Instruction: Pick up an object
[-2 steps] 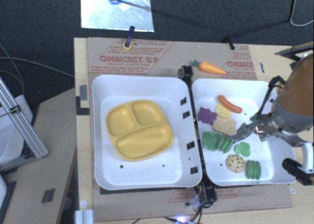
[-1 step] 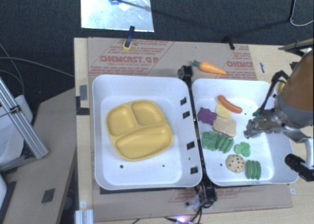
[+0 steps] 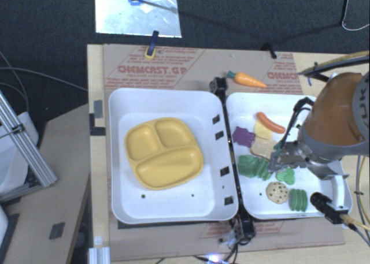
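Observation:
The right bin (image 3: 248, 102) holds several toy foods: a purple grape cluster (image 3: 243, 136), an orange-red sausage (image 3: 270, 122), a pale yellow piece (image 3: 262, 133), a leafy green piece (image 3: 252, 166), a small green piece (image 3: 285, 175), a chocolate-chip cookie (image 3: 277, 192) and a ridged green piece (image 3: 298, 199). My gripper (image 3: 280, 159) hangs low over the middle of this bin, right by the leafy green and the small green piece. The wrist covers its tips, and I see nothing held.
A yellow divided plate (image 3: 164, 152) lies in the left bin (image 3: 118, 141). A toy carrot (image 3: 248, 80) rests on the bench behind the right bin. The arm's orange band (image 3: 338, 112) looms over the right bin's far right side.

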Robot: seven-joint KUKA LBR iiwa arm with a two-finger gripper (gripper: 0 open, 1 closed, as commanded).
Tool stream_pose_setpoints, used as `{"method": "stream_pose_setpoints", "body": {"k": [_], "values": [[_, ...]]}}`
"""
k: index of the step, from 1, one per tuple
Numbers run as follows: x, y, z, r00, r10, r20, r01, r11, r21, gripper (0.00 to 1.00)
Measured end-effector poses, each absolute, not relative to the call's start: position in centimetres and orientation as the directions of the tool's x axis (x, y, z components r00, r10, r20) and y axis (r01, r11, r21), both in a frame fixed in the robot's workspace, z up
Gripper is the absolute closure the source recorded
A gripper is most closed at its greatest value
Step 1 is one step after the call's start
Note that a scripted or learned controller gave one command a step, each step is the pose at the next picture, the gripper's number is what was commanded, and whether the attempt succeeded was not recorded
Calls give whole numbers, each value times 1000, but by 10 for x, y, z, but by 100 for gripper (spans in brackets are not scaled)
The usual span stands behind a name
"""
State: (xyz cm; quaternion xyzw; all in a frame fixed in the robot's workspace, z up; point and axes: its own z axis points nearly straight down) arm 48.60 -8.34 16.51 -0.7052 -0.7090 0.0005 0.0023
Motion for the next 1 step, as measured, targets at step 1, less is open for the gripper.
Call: {"method": "stream_pose_setpoints", "body": {"k": [1], "values": [[489, 9, 250, -15, 1000, 4, 1000, 15, 10, 100]]}}
